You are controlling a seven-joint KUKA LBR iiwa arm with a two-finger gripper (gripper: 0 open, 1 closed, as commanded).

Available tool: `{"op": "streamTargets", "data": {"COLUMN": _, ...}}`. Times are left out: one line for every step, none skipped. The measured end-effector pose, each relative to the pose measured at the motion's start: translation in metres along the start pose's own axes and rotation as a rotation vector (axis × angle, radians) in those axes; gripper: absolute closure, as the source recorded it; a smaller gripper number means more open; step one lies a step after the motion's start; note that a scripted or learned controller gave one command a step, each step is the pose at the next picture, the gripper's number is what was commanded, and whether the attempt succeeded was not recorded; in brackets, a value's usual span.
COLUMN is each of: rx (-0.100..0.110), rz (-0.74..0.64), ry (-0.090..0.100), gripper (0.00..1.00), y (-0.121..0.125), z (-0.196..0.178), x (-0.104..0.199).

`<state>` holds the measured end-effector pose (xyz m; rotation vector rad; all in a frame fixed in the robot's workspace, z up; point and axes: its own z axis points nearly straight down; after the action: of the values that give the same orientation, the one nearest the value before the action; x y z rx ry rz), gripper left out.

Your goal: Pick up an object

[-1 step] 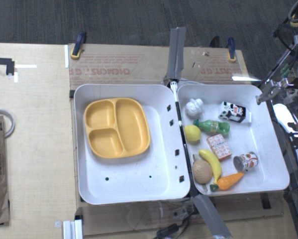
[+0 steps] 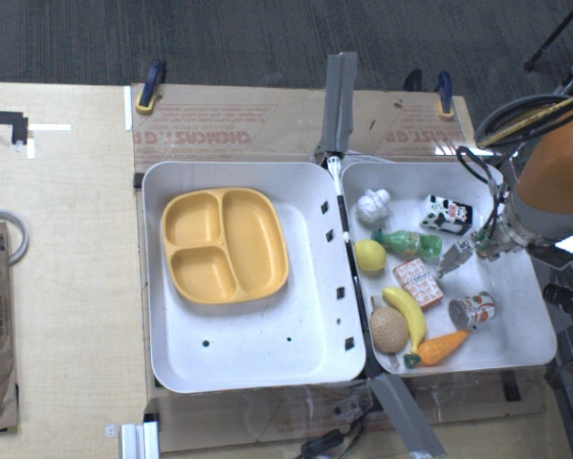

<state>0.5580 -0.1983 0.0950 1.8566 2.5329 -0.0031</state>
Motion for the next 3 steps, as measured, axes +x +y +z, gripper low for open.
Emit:
{"op": "streamTargets", "data": {"rx": -0.001, "rz": 0.0, "ry": -0.003, "gripper": 1.0, "y": 0.001, "z": -0.009, "x": -0.001}}
{"op": "streamTargets", "data": {"rx": 0.002, "rz": 0.084, "ry": 0.001, "gripper": 1.0, "y": -0.031, "z": 0.005, "x": 0.031}}
{"op": "streamTargets", "data": {"rx": 0.004, "rz": 0.239, "ry": 0.001, "gripper": 1.0, "y": -0.049, "z": 0.005, "x": 0.112}}
